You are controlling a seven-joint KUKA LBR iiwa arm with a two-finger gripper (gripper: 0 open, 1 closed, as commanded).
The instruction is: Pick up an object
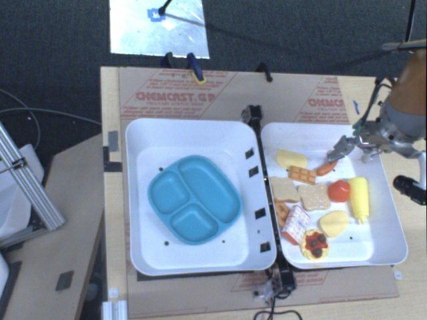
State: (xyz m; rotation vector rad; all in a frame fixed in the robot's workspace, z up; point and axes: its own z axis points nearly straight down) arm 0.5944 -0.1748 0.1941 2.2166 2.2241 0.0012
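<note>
You see a blue divided plate (194, 198) lying in the left bin (140, 145). Far behind, a shiny sheet (159, 19) lies on dark carpet (53, 39).

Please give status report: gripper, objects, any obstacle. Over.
Gripper above right bin, near the sausage; nothing visibly held. Toy foods crowded together, tomato touching corn. Blue tray in left bin.

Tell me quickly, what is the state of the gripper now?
Gripper: cannot be told if open or closed; it hangs over the right bin, above the hot dog.
</note>
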